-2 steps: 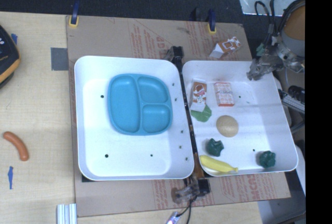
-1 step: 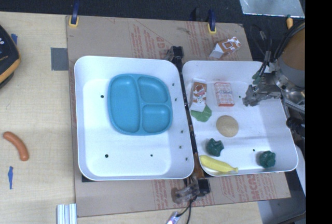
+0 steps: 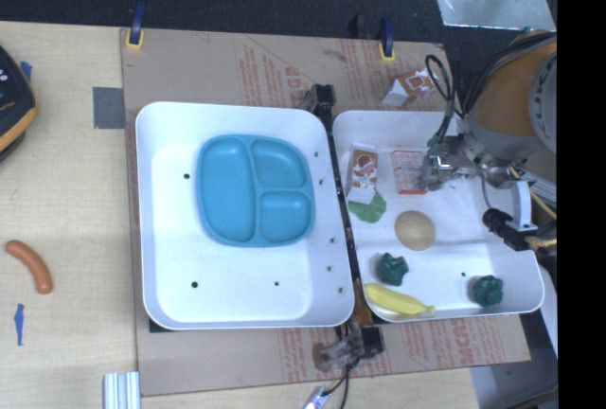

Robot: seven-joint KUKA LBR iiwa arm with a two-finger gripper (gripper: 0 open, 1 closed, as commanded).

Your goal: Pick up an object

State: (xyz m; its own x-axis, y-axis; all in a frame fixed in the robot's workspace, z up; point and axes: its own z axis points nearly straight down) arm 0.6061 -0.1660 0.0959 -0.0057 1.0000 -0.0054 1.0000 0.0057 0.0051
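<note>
The right bin [image 3: 454,251] holds several items. Two red-and-white packets [image 3: 364,170] [image 3: 407,170] lie at its back, with a light green piece [image 3: 367,206] below the left one. A beige round thing [image 3: 414,229] sits mid-bin. A dark green broccoli-like piece [image 3: 392,268] and a yellow banana [image 3: 398,301] lie near the front left, and another dark green piece [image 3: 488,290] sits at the front right. My gripper [image 3: 438,162] hangs over the back of this bin, at the right edge of the second packet. Nothing is visibly held.
The left bin [image 3: 170,293] carries a blue divided plate [image 3: 256,187]. A sausage [image 3: 30,265] lies on the bench far left. Another packet [image 3: 409,88] rests outside the right bin's back edge. Cables and the arm [image 3: 516,104] crowd the right side.
</note>
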